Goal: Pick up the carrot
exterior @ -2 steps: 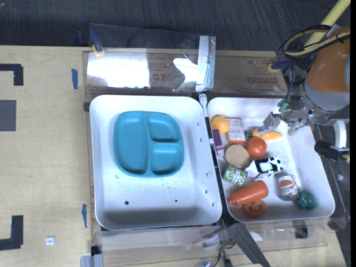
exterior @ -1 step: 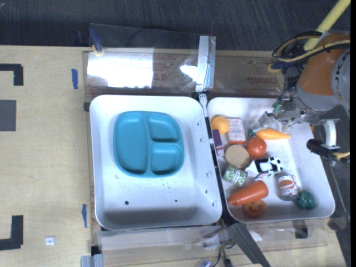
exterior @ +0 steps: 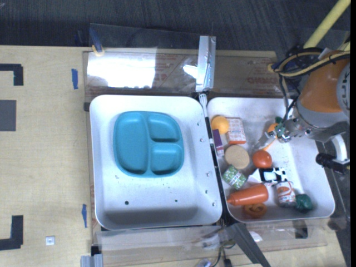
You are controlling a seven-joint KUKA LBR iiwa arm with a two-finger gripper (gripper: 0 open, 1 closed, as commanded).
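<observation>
Light wooden bench (exterior: 44, 166) fills the left part of the scene, with dark carpet at 12 o'clock and black tape marks (exterior: 12, 74) along its left side. Two shallow white bins sit side by side on it. In the left bin (exterior: 111, 204) lies a blue divided plate (exterior: 148, 143), a little toward 11 o'clock from the bin's centre.

In the right bin (exterior: 311, 171) there are many small toys close together. The carrot (exterior: 248, 194) lies almost flat near the bin's 6 o'clock edge, its thin end pointing toward 9 o'clock. Just below it, touching it, is a small orange curled piece (exterior: 255, 209). At 12 o'clock from the carrot is a round beige disc (exterior: 237, 157), and beside this, at 3 o'clock, a red tomato (exterior: 262, 159). A small green jar (exterior: 234, 177) is just at 11 o'clock from the carrot. A black-and-white item (exterior: 274, 175), a red-and-white can (exterior: 285, 193) and a dark green piece (exterior: 303, 202) are at the carrot's 2 to 3 o'clock side. An orange fruit (exterior: 219, 124) and a pink box (exterior: 236, 131) are near the bin's 11 o'clock corner.

The arm (exterior: 325, 93) comes from 3 o'clock, and the gripper (exterior: 282, 131) is over the bin's 1 o'clock part, well apart from the carrot. How wide the jaws stand I cannot tell, and nothing is seen between them.
</observation>
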